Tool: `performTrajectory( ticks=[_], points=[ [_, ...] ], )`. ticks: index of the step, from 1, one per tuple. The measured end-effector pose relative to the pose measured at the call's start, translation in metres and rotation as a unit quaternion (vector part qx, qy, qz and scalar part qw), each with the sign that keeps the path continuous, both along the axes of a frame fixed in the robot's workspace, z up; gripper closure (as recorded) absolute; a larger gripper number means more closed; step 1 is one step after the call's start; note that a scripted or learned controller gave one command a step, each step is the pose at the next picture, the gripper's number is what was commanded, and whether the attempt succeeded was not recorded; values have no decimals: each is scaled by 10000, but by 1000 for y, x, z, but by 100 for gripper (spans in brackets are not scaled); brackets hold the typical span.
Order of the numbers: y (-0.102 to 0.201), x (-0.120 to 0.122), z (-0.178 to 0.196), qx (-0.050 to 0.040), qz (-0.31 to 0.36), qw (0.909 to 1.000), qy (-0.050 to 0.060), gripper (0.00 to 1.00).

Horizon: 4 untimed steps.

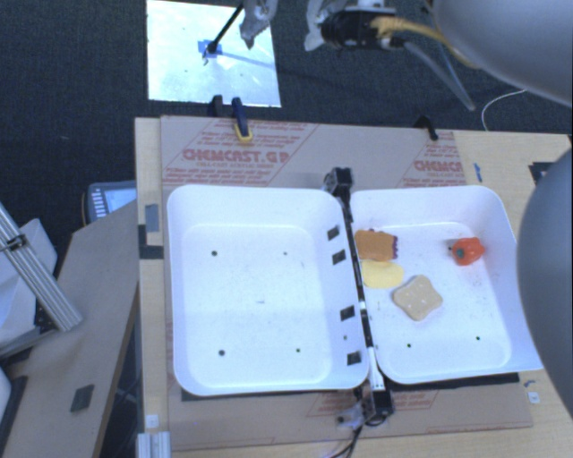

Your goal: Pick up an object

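Several small food-like objects lie in the right bin [497, 224]. An orange-brown piece [375, 244] lies near the bin's left wall, with a pale yellow disc [383, 275] just in front of it. A tan bread slice [417, 297] rests near the middle, and a red-orange pepper [466, 250] sits toward the right. My gripper [285, 25] hangs at the top edge of the view, beyond the back of the bench and far from both bins. Its two pale fingers [256, 20] stand apart, open, with nothing between them.
The left bin [179, 268] sits beside the right one, and a row of black clips [345, 268] runs down the seam between them. A shiny metal sheet [213, 54] lies behind the bench. The grey arm [501, 36] crosses the top right.
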<state>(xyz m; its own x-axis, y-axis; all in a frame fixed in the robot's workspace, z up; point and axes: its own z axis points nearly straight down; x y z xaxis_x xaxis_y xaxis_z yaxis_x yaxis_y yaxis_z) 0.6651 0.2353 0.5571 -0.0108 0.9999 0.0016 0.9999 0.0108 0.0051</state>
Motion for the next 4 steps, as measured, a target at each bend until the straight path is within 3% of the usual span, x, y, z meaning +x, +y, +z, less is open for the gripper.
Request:
performTrajectory(
  ticks=[1, 2, 3, 4],
  points=[
    [0, 0, 12, 4, 19, 10000, -14, 100],
    [0, 0, 11, 3, 22, 10000, -10, 0],
    [1, 0, 22, 7, 41, 10000, -21, 100],
    [1, 0, 22, 6, 45, 10000, -19, 0]
  ],
)
